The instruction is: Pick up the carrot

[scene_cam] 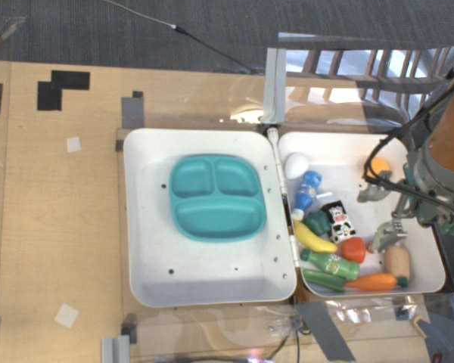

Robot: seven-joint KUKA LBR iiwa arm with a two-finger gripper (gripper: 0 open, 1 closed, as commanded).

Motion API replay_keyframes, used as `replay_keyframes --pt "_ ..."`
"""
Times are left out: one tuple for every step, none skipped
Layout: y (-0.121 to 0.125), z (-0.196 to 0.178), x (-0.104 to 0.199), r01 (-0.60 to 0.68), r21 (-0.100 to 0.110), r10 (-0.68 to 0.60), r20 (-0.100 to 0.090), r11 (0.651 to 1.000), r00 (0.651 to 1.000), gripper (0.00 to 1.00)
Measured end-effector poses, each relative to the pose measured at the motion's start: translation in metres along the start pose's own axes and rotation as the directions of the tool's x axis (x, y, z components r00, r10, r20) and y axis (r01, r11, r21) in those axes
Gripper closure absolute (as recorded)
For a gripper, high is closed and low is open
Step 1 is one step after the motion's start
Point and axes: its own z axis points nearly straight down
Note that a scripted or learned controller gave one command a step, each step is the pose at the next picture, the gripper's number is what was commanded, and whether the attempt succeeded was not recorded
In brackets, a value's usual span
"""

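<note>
A pale wooden bench carries two shallow white plastic bins with rounded corners, set side by side. The left bin holds a smooth teal tray with three moulded compartments, and bare white floor rings it on every side. The right bin is crowded along its left and near walls, leaving open floor at its middle and far end. The grey arm reaches in over the right rim, its gripper hanging low above the bin's near right part; whether its fingers are spread or closed cannot be told. A tan rounded piece lies just under it. The carrot, orange and tapered, lies against the near wall, touching a green bottle. Nearby sit a curved yellow banana, a red piece, a blue bottle and a white egg shape.
</note>
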Motion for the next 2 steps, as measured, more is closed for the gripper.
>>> replay_keyframes --pt "-0.052 -0.043 -0.057 0.260 0.003 -0.260 0.006 0.966 0.966 0.00" --pt "-0.088 0.075 -0.090 0.365 -0.008 -0.365 -0.007 0.931 0.931 0.00"
